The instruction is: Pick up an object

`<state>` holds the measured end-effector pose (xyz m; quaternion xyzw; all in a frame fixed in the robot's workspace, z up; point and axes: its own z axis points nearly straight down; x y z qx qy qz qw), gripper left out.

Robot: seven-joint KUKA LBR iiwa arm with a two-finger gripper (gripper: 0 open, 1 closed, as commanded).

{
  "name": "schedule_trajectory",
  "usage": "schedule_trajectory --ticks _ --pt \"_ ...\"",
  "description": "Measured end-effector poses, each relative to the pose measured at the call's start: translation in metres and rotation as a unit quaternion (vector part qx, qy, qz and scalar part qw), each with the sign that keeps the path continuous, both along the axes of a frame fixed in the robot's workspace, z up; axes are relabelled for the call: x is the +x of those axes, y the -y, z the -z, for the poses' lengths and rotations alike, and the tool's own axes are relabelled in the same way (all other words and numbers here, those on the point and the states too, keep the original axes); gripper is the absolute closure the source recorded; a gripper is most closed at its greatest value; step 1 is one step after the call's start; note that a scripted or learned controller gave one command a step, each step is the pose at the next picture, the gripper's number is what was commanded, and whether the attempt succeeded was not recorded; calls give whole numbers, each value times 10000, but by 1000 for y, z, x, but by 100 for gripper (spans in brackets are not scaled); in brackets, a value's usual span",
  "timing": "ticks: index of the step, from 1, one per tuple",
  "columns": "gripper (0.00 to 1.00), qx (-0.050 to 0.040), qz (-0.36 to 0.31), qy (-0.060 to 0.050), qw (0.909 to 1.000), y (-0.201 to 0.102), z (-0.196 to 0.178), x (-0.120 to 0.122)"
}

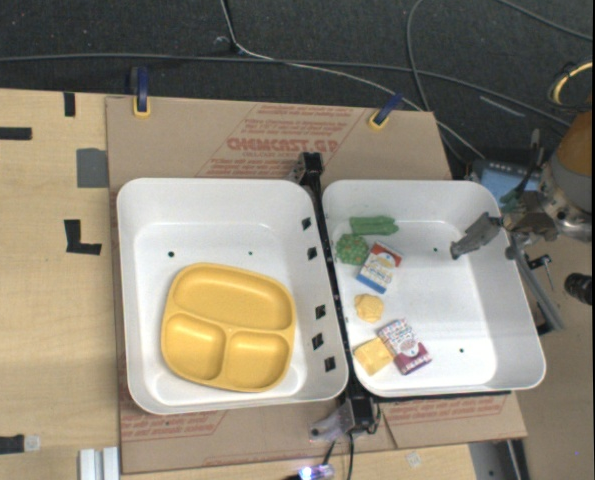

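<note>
Left bin (pixel 137 213) holds one yellow divided plate (pixel 227 326), three compartments, sitting low and left of centre. Right bin (pixel 507 353) has small items clustered along its left side: green packet (pixel 374 226) at top, green lump (pixel 351 249) just below it, a red-white-blue packet (pixel 379 267) beside that, small yellow piece (pixel 369 307), then a yellow block (pixel 372 356) touching a dark red packet (pixel 405 345) at the bottom. Gripper (pixel 474 236) hangs over the right bin's upper right, well apart from the items. Can't tell the finger opening; nothing seen between them.
</note>
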<state>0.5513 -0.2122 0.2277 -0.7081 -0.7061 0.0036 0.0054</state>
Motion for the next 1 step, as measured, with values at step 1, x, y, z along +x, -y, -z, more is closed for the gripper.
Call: schedule_trajectory --ticks 1 --pt "0 -15 -17 57 10000 0 -6 3"
